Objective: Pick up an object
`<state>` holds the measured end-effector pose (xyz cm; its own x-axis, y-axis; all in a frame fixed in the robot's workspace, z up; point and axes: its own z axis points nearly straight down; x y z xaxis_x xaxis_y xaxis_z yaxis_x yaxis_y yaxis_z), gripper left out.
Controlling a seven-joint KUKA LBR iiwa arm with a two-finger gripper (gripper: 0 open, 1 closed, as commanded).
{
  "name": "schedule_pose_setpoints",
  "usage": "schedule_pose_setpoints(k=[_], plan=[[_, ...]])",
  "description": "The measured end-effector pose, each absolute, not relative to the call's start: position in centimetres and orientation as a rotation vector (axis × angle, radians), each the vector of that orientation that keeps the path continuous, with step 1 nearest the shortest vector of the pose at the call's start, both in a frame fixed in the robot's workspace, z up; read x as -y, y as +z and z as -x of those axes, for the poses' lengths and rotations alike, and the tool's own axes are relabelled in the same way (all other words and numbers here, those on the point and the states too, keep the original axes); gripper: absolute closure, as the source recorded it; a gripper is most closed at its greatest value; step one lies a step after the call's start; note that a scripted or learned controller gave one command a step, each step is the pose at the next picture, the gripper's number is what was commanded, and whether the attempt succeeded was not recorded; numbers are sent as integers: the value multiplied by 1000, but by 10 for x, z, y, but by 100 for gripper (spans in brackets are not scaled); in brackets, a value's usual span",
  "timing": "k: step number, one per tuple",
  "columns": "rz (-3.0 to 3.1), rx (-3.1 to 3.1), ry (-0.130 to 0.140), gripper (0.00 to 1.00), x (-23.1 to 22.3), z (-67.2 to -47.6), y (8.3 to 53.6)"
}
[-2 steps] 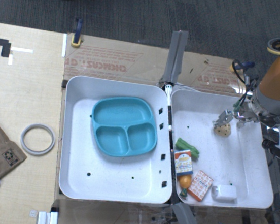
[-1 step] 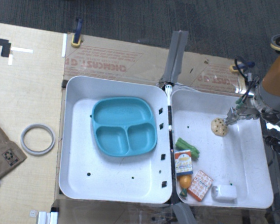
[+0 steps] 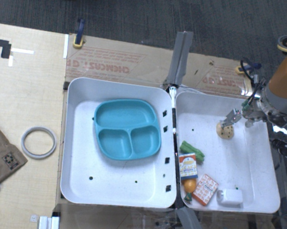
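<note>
The right bin (image 3: pixel 262 169) has open floor through its middle and far side, apart from a small tan die-like lump (image 3: pixel 226 130) (hard to make out). Clutter hugs its near-left corner: green vegetable (image 3: pixel 192 150), carton (image 3: pixel 188 167), orange (image 3: pixel 189 185), red box (image 3: pixel 205 189), white block (image 3: pixel 230 196). A blue divided plate (image 3: pixel 127 128) fills the left bin's (image 3: pixel 74 144) centre.

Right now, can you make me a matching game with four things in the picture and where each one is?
Things:
1. blue plate
2. tape ring
3. little brown ball
4. white block

Places:
A. near corner of the right bin
B. on the bench, outside the bins
C. in the left bin
D. right bin, just by the gripper

Pairs: 1-C, 2-B, 3-D, 4-A
</note>
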<state>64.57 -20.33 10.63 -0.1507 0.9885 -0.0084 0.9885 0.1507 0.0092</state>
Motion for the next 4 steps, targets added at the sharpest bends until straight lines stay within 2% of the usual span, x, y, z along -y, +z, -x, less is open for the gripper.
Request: schedule_pose_setpoints(k=[1, 2, 3, 4], plan=[[-2034, -2372, 3, 100, 204, -647, 117], [-2035, -2372, 3, 0, 204, -647, 116], [-2142, -2294, 1, 0, 179, -659, 93], [-2115, -2322, -1, 0, 170, -647, 93]])
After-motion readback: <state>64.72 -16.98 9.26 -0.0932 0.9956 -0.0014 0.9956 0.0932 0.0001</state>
